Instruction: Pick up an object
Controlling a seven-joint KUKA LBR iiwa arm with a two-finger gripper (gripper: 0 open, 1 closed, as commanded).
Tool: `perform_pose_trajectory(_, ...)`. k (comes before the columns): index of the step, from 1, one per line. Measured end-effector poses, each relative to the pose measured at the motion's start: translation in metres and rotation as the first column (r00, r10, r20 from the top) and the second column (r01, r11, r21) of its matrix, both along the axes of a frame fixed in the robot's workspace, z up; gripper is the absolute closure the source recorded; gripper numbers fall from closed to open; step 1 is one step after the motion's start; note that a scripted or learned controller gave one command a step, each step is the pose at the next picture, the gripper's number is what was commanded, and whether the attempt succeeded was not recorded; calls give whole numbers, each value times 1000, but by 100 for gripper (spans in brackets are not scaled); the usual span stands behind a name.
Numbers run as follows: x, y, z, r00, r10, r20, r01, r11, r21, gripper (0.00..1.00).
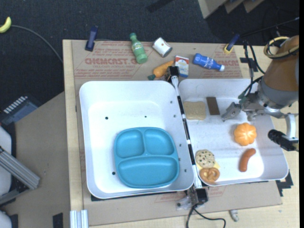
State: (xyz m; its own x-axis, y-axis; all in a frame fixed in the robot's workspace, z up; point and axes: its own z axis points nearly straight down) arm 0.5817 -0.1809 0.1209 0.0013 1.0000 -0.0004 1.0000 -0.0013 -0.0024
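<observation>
The right bin (270,172) holds a tan bread slice (194,110), a dark brown bar (213,105), an orange (245,134), a reddish sausage (246,159), a chocolate-chip cookie (205,158) and a pretzel (209,174). My gripper (237,111) hangs low over the bin's upper right part. It is just right of the brown bar and just above the orange, and nothing shows in its grasp. The grey arm (280,80) reaches in from the right.
A blue divided plate (146,156) lies in the left bin (95,127). Behind the bins on the board lie a green bottle (138,49), a white can (162,46), a small carton (181,65), a carrot (161,70) and a blue bottle (208,61).
</observation>
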Motion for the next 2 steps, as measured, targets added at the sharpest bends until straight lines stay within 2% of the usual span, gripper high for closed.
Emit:
perform_pose_trajectory(1, -43, 6, -37, 1000, 1, 0, -1, 1000, 1, 0)
perform_pose_trajectory(2, -86, 23, -37, 1000, 1, 0, -1, 1000, 2, 0)
